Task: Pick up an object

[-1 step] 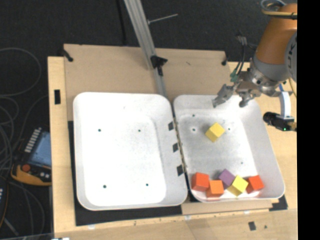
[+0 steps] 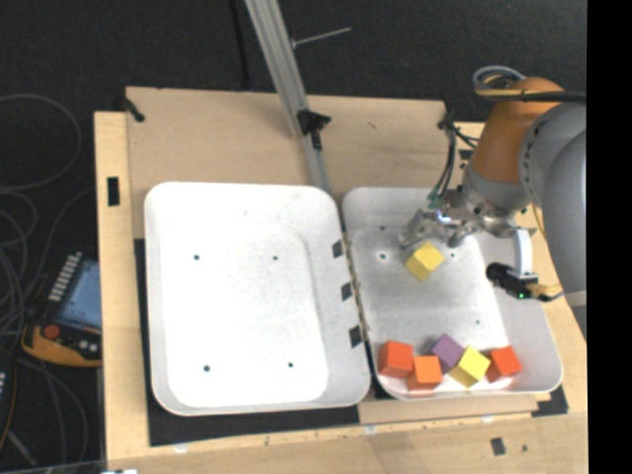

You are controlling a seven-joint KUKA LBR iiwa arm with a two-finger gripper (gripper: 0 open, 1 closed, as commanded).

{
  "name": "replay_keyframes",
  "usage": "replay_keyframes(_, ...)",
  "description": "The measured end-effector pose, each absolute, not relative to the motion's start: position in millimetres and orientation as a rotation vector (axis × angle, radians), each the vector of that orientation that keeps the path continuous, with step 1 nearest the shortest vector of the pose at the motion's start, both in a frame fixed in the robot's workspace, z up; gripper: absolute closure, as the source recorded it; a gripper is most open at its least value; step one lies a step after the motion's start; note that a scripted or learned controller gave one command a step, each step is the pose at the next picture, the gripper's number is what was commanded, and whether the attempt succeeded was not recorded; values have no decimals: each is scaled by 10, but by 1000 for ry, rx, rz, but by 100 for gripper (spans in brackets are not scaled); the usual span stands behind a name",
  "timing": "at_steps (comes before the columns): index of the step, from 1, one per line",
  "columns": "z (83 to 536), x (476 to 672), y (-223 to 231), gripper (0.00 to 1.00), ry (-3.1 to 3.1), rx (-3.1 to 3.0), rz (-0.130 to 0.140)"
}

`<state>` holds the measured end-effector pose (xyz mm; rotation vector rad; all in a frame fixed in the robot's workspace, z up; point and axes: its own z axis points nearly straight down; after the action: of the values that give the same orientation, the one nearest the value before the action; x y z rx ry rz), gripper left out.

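From the overhead camera you see the grey arm come in from the right, its orange band sitting just above the wrist, with the gripper (image 2: pixel 427 233) lowered over the upper part of the right bin (image 2: pixel 387 211). A yellow cube (image 2: pixel 427 261) sits tilted directly under the gripper's tip, touching it or nearly so, and you cannot tell from this angle whether the cube rests on the bin floor or hangs lifted off it. How the gripper's hand is set cannot be told either; the wrist body and cabling blur it, so do not count this as a grasp. Your likeliest pick target is that yellow cube, since it stands alone and well apart from the others, giving room on every side. The rest of the blocks are crowded along the near wall of the same bin: an orange cube (image 2: pixel 397 357), a second orange cube (image 2: pixel 427 370) just beside it, a purple cube (image 2: pixel 449 351), a yellow block (image 2: pixel 474 364) and a red-orange cube (image 2: pixel 505 361), all touching or nearly touching, probably because they slid toward that lower edge. Packed so, they would be harder to take singly. The left bin (image 2: pixel 163 294) lies alongside, their inner rims meeting at the middle.
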<state>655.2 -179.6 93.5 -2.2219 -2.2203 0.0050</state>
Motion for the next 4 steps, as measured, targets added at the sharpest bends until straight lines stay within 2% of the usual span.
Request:
replay_keyframes(1,983,6684,-1964,0,-2224,-2226,-2)
replay_keyframes(2,971,6317,-1533,0,-2225,-2217,1)
replay_keyframes(3,1088,6337,-1566,100,-2223,-2228,-5)
replay_keyframes(4,1080,6334,-1565,0,-2221,-2230,-5)
